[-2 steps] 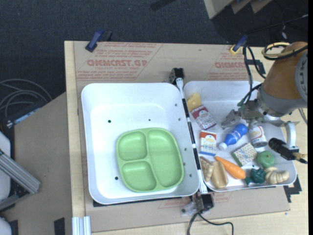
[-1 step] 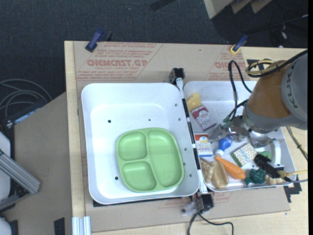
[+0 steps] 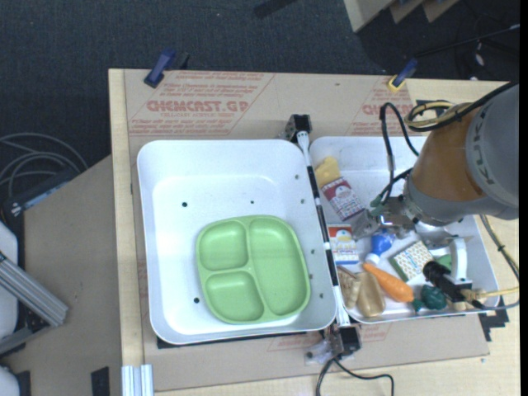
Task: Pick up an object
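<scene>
Camera view entry, landmark the right bin (image 3: 355, 148). I am looking at the carrot (image 3: 389, 282), a likely pick, lying near that bin's front edge, not lifted; nothing is showing as held, so I am judging the grasp as yet to be done. The gripper (image 3: 381, 219) is hanging over the bin's middle, just above the blue cap (image 3: 380, 243); I cannot tell its state. Also lying in it: yellow packet (image 3: 327, 170), red-and-white carton (image 3: 339, 197), tan glove-like piece (image 3: 364, 292). Left of it, the left bin (image 3: 165, 172) is holding a green divided plate (image 3: 252, 268).
</scene>
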Controlling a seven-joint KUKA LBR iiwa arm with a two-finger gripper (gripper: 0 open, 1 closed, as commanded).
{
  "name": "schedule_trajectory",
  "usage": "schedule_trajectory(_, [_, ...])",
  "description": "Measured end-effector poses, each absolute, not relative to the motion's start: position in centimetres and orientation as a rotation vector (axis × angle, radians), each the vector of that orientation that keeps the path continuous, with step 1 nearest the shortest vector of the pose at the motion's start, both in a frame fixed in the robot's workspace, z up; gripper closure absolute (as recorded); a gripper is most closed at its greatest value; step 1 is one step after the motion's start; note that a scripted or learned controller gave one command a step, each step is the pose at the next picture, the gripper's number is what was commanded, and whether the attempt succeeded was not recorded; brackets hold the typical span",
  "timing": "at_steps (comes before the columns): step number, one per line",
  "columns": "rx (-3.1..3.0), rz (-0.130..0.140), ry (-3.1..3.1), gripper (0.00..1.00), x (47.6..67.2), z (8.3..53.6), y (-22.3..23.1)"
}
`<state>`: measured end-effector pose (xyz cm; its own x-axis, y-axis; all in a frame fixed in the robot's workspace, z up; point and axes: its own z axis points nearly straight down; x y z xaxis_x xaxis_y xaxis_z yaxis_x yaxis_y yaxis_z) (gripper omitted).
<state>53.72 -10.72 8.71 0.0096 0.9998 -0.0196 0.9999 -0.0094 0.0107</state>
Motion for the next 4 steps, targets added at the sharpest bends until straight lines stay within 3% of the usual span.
schedule_trajectory(1, [2.221, 0.001, 2.22, 0.0, 55.7, 8.4, -9.3])
schedule_trajectory(3, [2.224, -0.001, 2.222, 0.0, 53.5, 8.4, -9.8])
schedule_trajectory(4, [2.219, 0.0, 2.219, 0.0, 64.1, 10.2, -18.6])
